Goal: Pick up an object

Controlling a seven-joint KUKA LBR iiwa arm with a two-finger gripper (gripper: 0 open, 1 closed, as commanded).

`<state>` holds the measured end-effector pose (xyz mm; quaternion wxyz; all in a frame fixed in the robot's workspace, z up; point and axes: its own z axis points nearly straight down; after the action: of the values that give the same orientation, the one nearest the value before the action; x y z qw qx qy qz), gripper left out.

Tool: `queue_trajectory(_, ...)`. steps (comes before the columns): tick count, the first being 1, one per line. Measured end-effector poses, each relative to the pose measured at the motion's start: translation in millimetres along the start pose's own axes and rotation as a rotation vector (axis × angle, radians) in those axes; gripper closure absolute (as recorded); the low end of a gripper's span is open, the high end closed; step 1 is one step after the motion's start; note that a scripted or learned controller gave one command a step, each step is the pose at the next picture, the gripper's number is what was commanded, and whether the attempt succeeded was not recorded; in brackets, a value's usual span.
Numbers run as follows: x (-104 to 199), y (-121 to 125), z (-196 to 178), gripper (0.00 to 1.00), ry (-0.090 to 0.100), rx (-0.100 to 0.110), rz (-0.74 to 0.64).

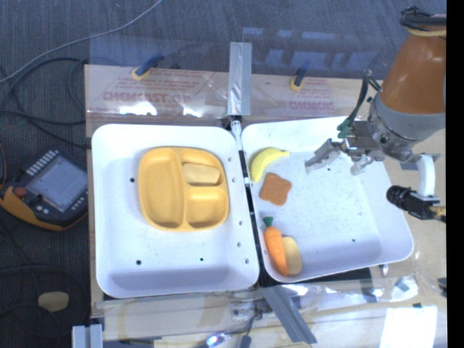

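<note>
Landmark: the right bin (391, 245), the white one on the arm's side.

Arm enters from the right; orange band sits above the bin's far right corner. The gripper (339, 159) hangs over the bin's far half, right of centre, with its fingers spread wide and nothing between them. One finger (319, 156) points toward the bin's left wall, the other (360, 165) sits nearer the arm.

Candidate objects, all inside this bin and all clear of the gripper:
- banana (264, 160), far left corner, against the left wall.
- orange-brown square piece (275, 189), just beside the banana on its near side.
- carrot (275, 246), near left corner, green top pointing away from the near wall.
- pale rounded piece (292, 254), touching the carrot's right side.

Left of this bin, sharing its wall: the left bin (116, 267) with a yellow divided tray (165, 194).
</note>
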<state>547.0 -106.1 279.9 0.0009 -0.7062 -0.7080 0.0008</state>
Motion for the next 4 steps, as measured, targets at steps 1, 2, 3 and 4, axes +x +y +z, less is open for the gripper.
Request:
queue_trajectory(1,51,-16,90,0.0,0.001,0.0,-0.272)
queue_trajectory(2,95,-36,97,0.0,0.001,0.002,-0.124)
queue_trajectory(3,48,30,97,0.0,-0.001,-0.002,-0.503)
queue_trajectory(4,29,63,96,0.0,-0.003,-0.002,-0.599)
